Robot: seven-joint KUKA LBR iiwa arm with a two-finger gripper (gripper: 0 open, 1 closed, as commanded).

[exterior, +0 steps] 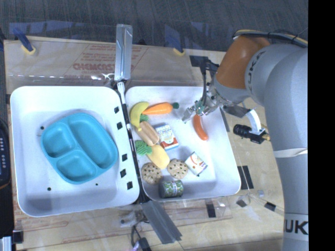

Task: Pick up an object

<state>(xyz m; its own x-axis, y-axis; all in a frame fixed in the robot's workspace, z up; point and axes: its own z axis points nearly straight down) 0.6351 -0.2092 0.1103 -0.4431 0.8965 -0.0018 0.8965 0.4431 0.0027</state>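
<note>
The right bin [222, 166] holds toy food: a banana [137, 113], a carrot [158, 109], a hot dog in a bun [148, 133], a small red-and-white carton [166, 136], a second carton [196, 163], a corn cob [153, 153], two cookies [164, 170], a dark green can [170, 187] and a red sausage [200, 127]. My gripper [199, 109] hangs at the bin's upper right, just above the top end of the sausage. Nothing shows between its fingers.
The left bin [26, 182] carries a blue divided tray [78, 146]. A metal divider post [123, 51] stands at the back between the bins. The grey arm [277, 88] covers the bench to the right of the right bin.
</note>
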